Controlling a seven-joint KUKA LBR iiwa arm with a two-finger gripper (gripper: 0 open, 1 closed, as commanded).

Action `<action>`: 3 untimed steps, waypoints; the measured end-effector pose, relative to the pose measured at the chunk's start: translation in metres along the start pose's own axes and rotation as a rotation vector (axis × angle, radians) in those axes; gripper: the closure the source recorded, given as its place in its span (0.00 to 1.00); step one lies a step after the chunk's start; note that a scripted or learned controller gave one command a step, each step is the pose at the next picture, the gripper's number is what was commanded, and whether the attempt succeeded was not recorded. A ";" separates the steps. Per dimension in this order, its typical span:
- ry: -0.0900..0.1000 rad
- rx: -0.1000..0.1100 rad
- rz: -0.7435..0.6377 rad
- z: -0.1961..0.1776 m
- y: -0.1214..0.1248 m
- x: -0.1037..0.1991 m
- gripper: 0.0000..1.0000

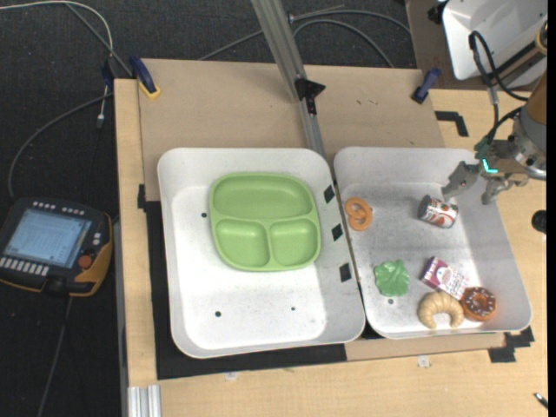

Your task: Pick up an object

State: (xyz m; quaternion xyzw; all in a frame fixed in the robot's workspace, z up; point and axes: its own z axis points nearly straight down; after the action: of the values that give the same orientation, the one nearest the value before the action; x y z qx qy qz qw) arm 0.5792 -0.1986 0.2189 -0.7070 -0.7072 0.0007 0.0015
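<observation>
Gripper [476, 184] over right bin's [486, 168] far right edge, fingers spread apart, holding nothing; small can [438, 211] lying on its side just beside it; croissant [440, 309], donut [479, 303], pink packet [443, 276] crowding near right corner; bare floor mid-bin; green tray [263, 221] in left bin [187, 259]

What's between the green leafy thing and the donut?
In the camera view, a pink packet and a croissant lie between the green leaf and donut.
</observation>
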 end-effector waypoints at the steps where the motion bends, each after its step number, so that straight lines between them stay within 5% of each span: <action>1: -0.001 -0.003 -0.001 -0.001 0.001 0.000 0.00; 3: 0.001 0.003 0.000 0.103 0.008 0.000 0.00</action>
State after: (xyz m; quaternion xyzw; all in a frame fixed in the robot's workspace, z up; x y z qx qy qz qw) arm 0.5867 -0.1983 0.1161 -0.7071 -0.7071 0.0013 0.0030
